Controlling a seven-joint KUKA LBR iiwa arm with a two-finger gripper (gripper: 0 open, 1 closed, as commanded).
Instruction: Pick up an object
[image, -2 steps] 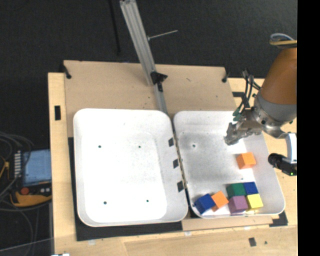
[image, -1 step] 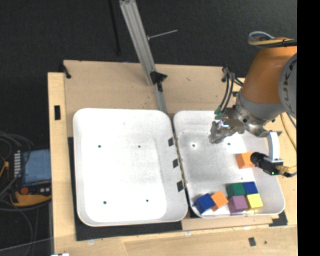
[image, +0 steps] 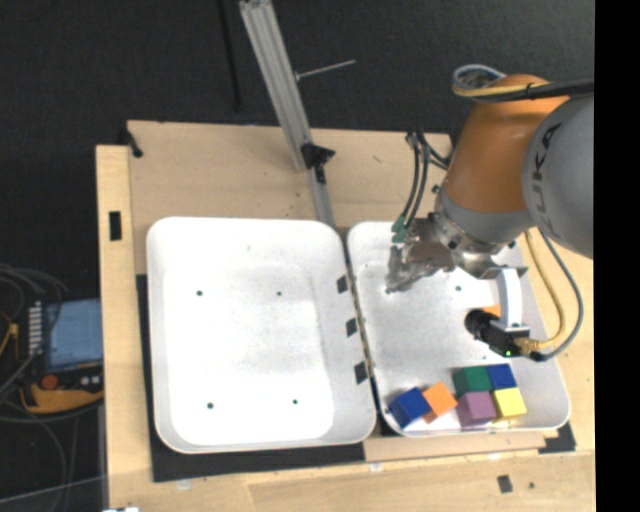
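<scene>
Several small coloured blocks lie at the near edge of the right bin (image: 400, 330): a blue one (image: 409, 406), an orange one (image: 439, 398), a purple one (image: 477, 408), a yellow one (image: 510, 402), a green one (image: 472, 381) and a darker blue one (image: 500, 376). My gripper (image: 400, 272) hangs over the far left part of the right bin, well behind the blocks, fingers pointing down. Nothing shows between the fingers.
The left bin (image: 250, 330) sits beside the right one, joined by black clips at the shared wall. A slanted metal pole (image: 285, 95) rises behind the bins. A blue box (image: 72, 335) and cables lie off the bench at the left.
</scene>
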